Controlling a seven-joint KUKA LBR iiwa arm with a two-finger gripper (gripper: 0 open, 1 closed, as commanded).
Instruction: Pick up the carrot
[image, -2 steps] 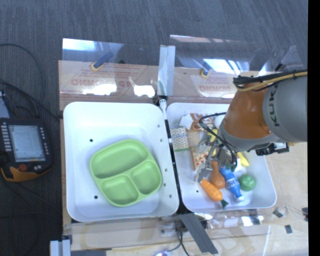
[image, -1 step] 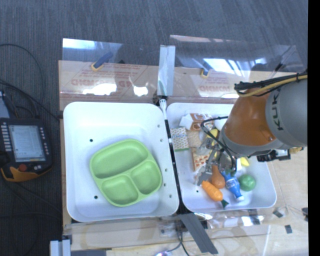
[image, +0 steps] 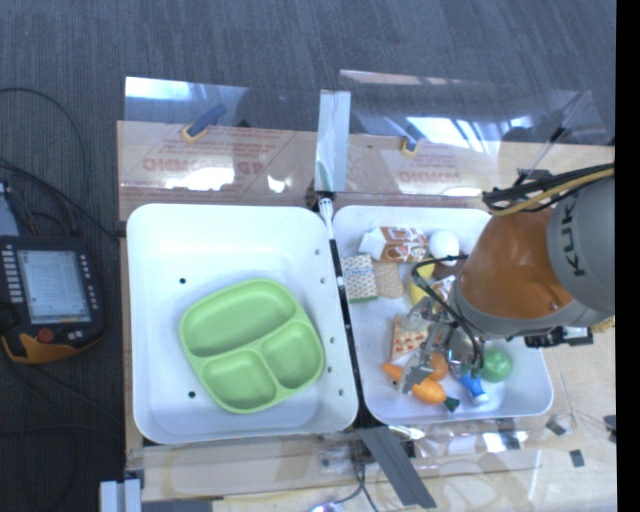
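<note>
Right bin (image: 530, 400) on your bench is cluttered; your gripper (image: 440, 362) sits low right over the carrot (image: 428, 390), grip unclear, so nothing's lifted yet.

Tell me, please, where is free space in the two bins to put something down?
Left bin: bare white floor borders the green tray all round, widest toward the far wall. Right bin: crowded with food packets, the carrot and the gripper.
</note>
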